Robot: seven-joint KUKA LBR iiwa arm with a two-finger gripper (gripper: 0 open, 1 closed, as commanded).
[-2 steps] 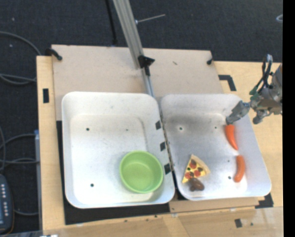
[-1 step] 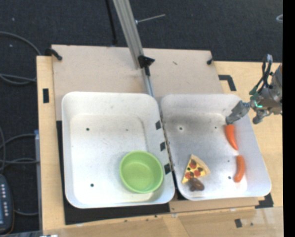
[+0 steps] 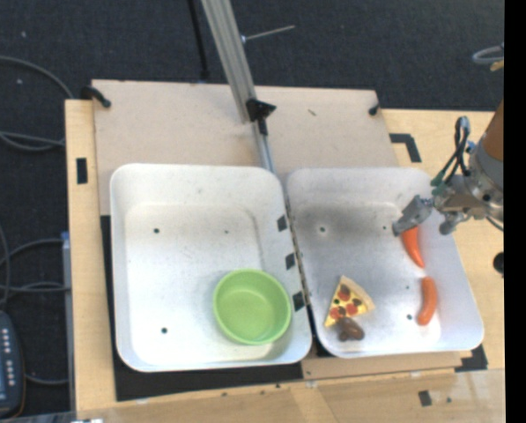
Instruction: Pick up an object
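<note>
The pincer (image 3: pixel 430 216) is seen over the right bin (image 3: pixel 373 188), near its right wall, with its two fingers spread wide and nothing held between them. One finger (image 3: pixel 412 212) is set to the left and the other to the right, and the upper end of an orange carrot (image 3: pixel 414 247) lies just below and between them, touching or nearly touching the left finger; which it is cannot be told.

That carrot is judged the likeliest target. For a clean grasp, the pincer would best be centred over the carrot's middle rather than its tip, the fingers kept across its narrow width, and the descent taken down to the bin floor before closing. A grip at the tapered end is likely to slip out.

A little further below the pincer, a second orange piece (image 3: pixel 427 301) lies close to the right wall, where a finger may be blocked by the rim. To the lower left of the pincer, a pizza slice (image 3: pixel 349 300) is seen with a dark lump (image 3: pixel 351 330) touching its base.

Well away to the left, in the left bin (image 3: pixel 157 192), a green bowl (image 3: pixel 251 306) sits upright.
</note>
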